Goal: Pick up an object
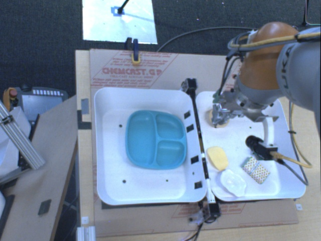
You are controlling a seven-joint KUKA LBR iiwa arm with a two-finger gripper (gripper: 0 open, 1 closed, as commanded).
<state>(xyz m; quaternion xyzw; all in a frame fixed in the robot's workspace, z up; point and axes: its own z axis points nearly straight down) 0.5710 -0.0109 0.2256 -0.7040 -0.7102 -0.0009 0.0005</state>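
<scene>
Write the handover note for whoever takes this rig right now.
Hand: low in the right bin, over a pale round thing; nothing seen held.
Things: yellow piece, clear plastic piece and patterned block lie in the right bin; blue divided plate in the left bin.
Done: no lift visible.
Left: grasp one object and raise it.

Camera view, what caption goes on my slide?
Pincer above the right bin; yellow lump nearby; blue plate in left bin.

The bench (84, 174) bears a cardboard sheet (150, 63) — left bin (110, 134), right bin (283, 182) atop.
</scene>
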